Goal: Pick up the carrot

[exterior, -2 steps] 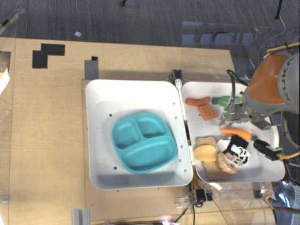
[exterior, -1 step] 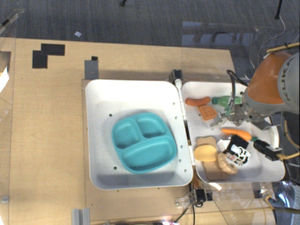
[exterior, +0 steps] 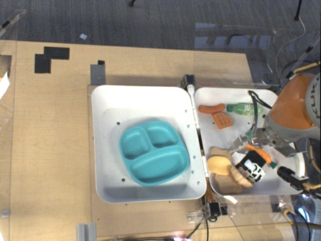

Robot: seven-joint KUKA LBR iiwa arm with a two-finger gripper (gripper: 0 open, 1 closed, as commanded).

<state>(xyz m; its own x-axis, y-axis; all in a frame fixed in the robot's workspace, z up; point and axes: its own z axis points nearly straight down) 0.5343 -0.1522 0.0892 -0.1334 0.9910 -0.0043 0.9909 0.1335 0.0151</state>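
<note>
The tool [exterior: 252, 145] hangs low in the right bin [exterior: 228, 94], lower right of frame, right over the carrot [exterior: 261, 153]; how wide it stands I cannot tell, probably positioned for grabbing

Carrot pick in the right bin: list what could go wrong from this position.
1. The carrot lies partly under the claw, pressed among a black-and-white toy and pale bread-like items; the claw may catch a neighbour instead.
2. Only a short orange stretch shows, so a grasp may land near one end and let the carrot slip.
3. The arm's cables hang over the green bottle and could snag it.
</note>
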